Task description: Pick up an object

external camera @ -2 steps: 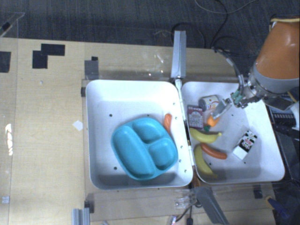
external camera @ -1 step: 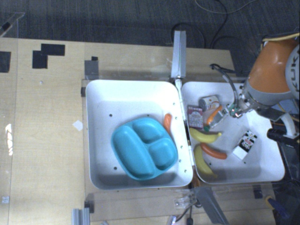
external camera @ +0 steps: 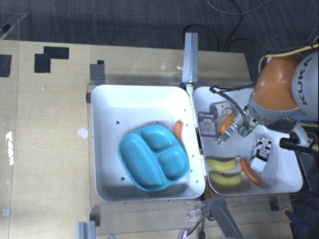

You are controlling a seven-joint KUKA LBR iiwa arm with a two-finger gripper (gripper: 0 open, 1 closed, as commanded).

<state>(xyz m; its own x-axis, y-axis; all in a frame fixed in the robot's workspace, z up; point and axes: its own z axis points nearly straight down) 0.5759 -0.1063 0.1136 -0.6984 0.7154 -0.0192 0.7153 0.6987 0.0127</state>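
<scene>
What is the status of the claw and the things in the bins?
Claw low in right bin, beside pink packet. Nothing seen held. Bananas and small carton nearby. Blue plate in left bin.

Tray (external camera: 153, 157) in left bin (external camera: 104, 133); bananas (external camera: 224, 171) in right bin (external camera: 286, 176).

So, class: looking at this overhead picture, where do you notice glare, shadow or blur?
Camera view: the left bin shows soft shadow under the blue divided plate; the clear panel on the bench catches a small bright glare; the gripper and the small items near it look slightly blurred; lighting elsewhere is even.
</scene>
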